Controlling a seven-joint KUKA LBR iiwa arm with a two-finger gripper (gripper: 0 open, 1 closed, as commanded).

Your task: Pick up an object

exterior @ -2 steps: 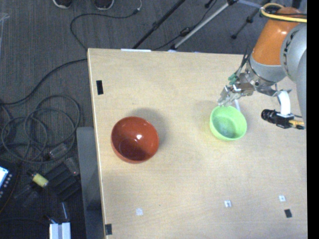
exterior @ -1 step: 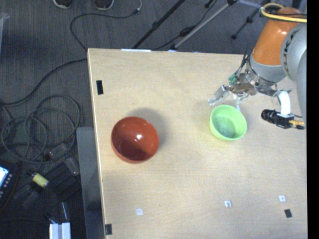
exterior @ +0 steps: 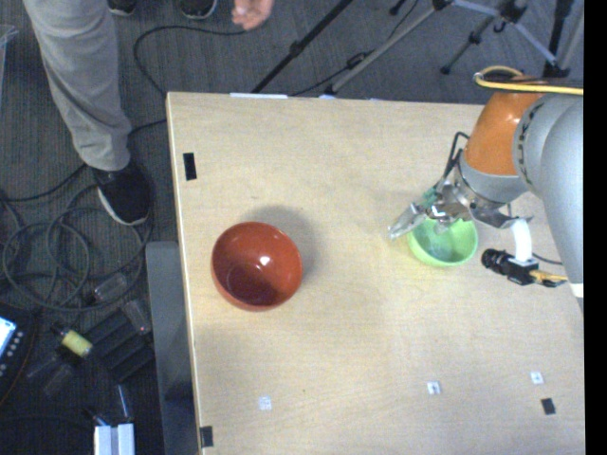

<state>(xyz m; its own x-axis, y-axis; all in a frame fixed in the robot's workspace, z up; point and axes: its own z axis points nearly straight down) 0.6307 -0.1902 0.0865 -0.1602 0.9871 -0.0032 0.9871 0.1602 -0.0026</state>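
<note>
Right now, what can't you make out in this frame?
- Green bowl: camera view, far rim covered by the gripper; whether it is gripped is unclear.
- Arm: cut off by the right edge.
- Person: cut off at the top edge.
- Small marks on the bench: too small to identify.

Robotics lab, tripod stands (exterior: 455, 4), loose floor cables (exterior: 59, 218), plywood bench (exterior: 379, 349), person (exterior: 76, 64) standing by

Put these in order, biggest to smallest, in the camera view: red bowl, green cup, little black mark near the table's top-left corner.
1. red bowl
2. green cup, partly under the gripper
3. black mark, clearly smallest
</note>
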